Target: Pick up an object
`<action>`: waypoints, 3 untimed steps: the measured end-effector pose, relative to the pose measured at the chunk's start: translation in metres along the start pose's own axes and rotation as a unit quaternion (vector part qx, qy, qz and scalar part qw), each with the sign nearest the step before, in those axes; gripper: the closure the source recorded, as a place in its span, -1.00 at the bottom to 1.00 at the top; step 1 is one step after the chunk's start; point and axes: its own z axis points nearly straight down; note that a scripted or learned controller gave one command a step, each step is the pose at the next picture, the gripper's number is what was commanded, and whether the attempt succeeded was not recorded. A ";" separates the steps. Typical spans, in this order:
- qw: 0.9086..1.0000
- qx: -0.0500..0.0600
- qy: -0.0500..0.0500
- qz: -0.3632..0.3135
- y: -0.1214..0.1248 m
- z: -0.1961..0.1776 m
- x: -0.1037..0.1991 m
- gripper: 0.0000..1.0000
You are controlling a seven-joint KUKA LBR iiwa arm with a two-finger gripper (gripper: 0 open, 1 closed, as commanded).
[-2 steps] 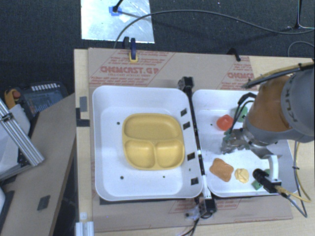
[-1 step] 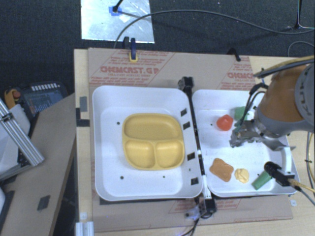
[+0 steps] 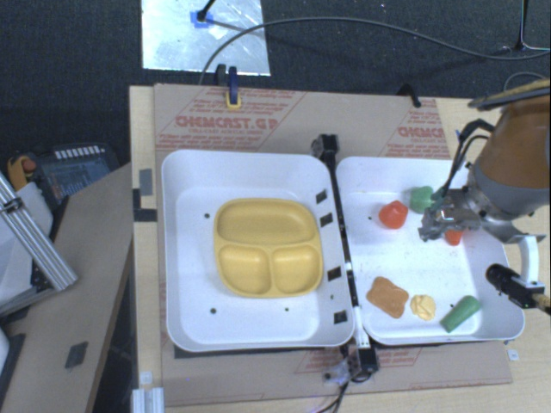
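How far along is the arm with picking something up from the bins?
Nothing looks picked yet. The gripper sits low in the right bin, beside a small red piece, with the red object and a green one close by. The brown piece, the yellow piece and the green cylinder lie untouched. The grasp and the lift are left; the yellow tray sits in the left bin.

Bright, even light from above. Soft, short shadows under the yellow tray (image 3: 265, 246). Strong glare on the silver sheet (image 3: 204, 24) at top. White bins (image 3: 185, 196) nearly overexposed. Slightly grainy, low resolution; arm (image 3: 515, 157) a little blurred.
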 end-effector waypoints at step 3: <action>1.000 0.003 0.002 -0.003 0.046 -0.054 0.113 1.00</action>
